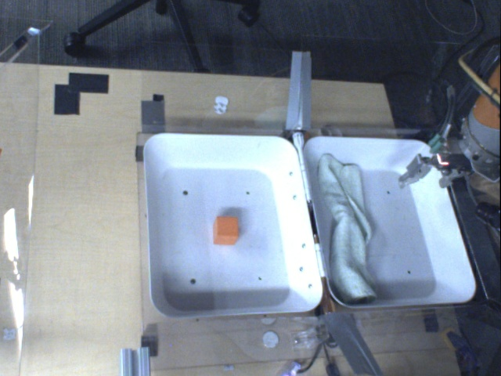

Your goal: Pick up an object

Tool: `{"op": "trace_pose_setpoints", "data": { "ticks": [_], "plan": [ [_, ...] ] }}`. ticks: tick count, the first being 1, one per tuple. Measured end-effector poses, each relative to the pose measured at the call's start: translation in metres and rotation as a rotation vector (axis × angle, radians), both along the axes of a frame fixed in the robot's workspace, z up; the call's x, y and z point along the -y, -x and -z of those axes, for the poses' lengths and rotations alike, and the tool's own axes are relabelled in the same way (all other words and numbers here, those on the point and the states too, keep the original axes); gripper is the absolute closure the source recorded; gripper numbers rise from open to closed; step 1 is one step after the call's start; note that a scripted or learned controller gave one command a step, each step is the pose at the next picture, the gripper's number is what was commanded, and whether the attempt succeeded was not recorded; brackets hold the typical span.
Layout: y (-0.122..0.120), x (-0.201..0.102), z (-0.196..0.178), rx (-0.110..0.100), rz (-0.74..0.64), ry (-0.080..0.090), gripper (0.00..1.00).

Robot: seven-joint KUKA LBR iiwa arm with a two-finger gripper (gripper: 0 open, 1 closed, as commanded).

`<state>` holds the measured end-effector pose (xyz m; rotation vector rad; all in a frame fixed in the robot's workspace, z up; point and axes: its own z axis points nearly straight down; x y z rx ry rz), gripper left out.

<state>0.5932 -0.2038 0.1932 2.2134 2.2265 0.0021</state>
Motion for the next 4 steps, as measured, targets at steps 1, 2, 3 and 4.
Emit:
{"op": "trace_pose_setpoints", "data": {
  "ticks": [1, 2, 3, 4],
  "plan": [
    [-0.045, 0.001, 0.105, 0.007, -0.045, 0.003, 0.0],
    [-0.048, -0.001, 0.093, 0.012, -0.053, 0.006, 1.0],
    [-0.063, -0.033, -0.009, 0.004, 0.094, 0.001, 1.0],
    [-0.077, -0.013, -0.003, 0.002, 0.121, 0.002, 1.0]
  ]
}}
